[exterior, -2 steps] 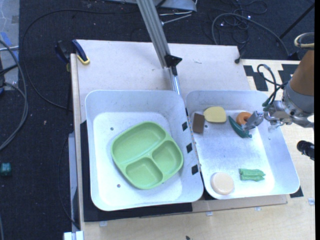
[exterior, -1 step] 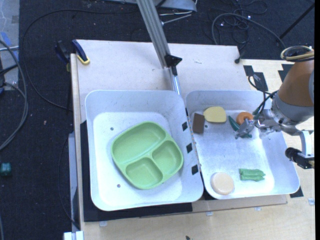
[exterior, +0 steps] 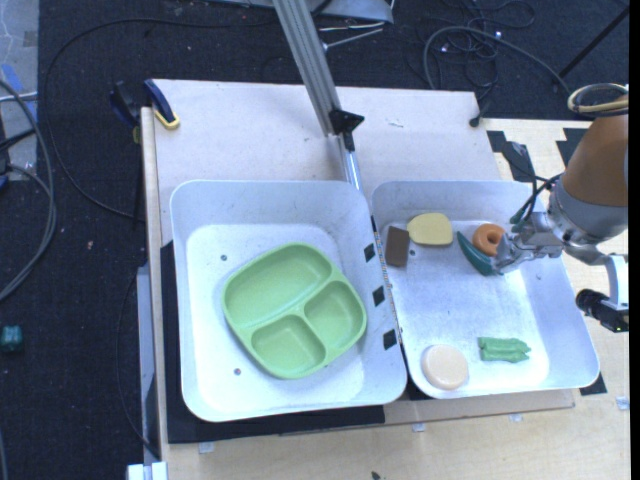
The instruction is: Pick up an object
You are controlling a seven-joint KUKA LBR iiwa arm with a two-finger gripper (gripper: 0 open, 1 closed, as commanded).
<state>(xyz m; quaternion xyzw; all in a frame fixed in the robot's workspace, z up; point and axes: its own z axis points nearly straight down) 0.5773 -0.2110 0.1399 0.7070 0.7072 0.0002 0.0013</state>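
In the right bin (exterior: 560, 313) lie a yellow piece (exterior: 430, 229), a brown block (exterior: 397, 246), a round cream disc (exterior: 445, 365) and a green lumpy piece (exterior: 502, 349). An orange ring (exterior: 489, 238) and a teal piece (exterior: 475, 252) sit at the bin's upper right. My gripper (exterior: 505, 253) reaches in from the right and stands right at these two, touching or nearly touching them. The orange-banded arm (exterior: 600, 173) hangs above it.
The left bin (exterior: 200, 218) holds a green three-compartment tray (exterior: 293, 309). A slanted metal pole (exterior: 312, 53) rises from between the bins toward the top. Black clips mark the bins' shared edge. Cables lie on the dark floor around the bench.
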